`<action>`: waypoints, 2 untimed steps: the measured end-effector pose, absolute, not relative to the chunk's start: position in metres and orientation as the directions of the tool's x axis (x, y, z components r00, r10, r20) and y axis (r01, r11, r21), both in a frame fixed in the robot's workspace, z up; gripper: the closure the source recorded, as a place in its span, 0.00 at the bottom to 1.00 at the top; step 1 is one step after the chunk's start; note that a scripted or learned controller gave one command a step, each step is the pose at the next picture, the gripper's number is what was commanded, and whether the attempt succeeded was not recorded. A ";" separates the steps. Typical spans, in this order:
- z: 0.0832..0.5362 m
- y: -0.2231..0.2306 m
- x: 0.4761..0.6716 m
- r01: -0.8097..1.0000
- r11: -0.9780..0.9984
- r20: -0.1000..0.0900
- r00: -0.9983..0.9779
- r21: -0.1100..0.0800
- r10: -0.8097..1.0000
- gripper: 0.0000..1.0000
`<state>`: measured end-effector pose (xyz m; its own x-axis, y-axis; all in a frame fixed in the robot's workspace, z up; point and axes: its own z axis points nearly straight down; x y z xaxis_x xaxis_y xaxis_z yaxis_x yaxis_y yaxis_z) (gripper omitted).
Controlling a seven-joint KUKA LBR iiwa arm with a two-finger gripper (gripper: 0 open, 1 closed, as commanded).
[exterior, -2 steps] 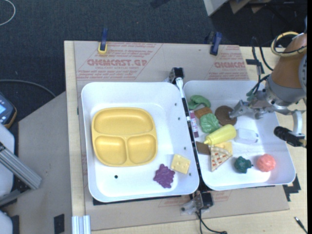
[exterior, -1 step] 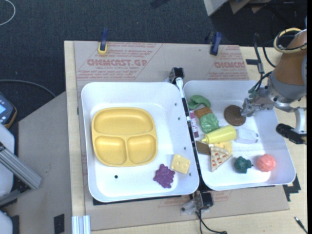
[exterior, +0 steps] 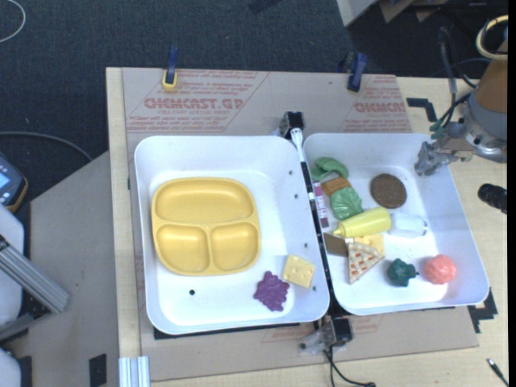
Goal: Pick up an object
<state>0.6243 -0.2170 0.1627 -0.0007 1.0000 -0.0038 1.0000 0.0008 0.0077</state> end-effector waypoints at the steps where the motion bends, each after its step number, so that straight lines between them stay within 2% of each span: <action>1: 0.223 -0.213 0.618 1.000 0.001 -0.004 -0.001 0.009 1.000 1.00; 2: 0.226 -0.213 0.619 1.000 0.001 -0.002 -0.001 0.005 1.000 1.00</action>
<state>0.6191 -0.2127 0.2256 -0.0011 1.0000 -0.0023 1.0000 0.0011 0.0046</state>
